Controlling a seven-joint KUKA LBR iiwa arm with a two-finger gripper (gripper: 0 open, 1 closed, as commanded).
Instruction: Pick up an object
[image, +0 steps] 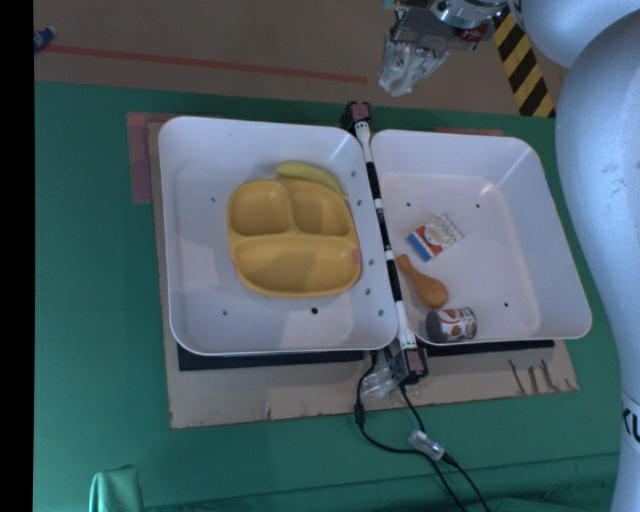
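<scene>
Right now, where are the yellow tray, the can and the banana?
yellow tray (292, 262): camera view, floor of its large front compartment.
can (452, 325): camera view, on its label side.
banana (310, 174): camera view, middle of its curved body.

A robotics lab: hazard-striped tape (524, 62) at upper right, green mat (90, 300), taped cardboard (300, 395), trailing cables (400, 435) at the bottom.

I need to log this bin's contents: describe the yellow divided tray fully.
The yellow divided tray looks like moulded plastic, roughly rectangular with rounded corners. It has three compartments: two small ones along the far side and one wide one along the near side. All three look bare. It lies flat, slightly rotated, in the middle of the left bin. A yellow banana lies against its far rim, apparently touching it.
</scene>
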